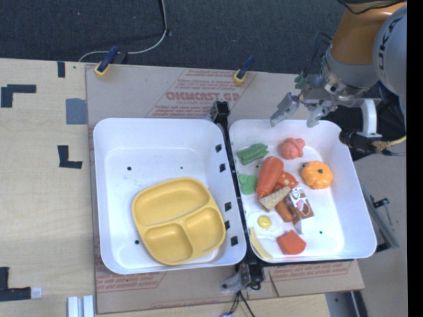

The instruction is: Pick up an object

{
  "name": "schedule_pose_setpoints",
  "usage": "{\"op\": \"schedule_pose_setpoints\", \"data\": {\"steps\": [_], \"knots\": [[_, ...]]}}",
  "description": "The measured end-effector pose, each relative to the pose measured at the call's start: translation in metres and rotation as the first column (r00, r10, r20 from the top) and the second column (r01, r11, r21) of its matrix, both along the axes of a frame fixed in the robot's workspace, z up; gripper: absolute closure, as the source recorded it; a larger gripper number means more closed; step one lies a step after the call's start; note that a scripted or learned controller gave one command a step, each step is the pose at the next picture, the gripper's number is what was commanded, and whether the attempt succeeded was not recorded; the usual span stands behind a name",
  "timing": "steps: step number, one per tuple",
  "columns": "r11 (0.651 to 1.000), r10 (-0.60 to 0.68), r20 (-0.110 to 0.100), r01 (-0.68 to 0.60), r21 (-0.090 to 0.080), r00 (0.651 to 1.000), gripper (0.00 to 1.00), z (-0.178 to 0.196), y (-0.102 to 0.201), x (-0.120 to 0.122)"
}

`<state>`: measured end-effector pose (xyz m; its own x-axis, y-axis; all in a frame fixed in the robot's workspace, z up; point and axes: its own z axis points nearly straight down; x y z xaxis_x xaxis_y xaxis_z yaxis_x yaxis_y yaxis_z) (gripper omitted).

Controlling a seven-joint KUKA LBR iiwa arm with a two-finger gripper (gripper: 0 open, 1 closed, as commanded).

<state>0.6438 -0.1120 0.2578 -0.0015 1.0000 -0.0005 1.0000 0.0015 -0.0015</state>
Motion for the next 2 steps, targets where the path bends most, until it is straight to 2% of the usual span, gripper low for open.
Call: {"op": "schedule_pose_setpoints", "data": {"steps": [1,2], "knots": [[1.0,-0.005,-0.009,0.005,0.0,1.0,0.0,-0.079,-0.045,-0.031],[1.0,0.001,0.006,-0.001,0.001,1.0,0.0,-0.171,-0.004,0.01]]}}
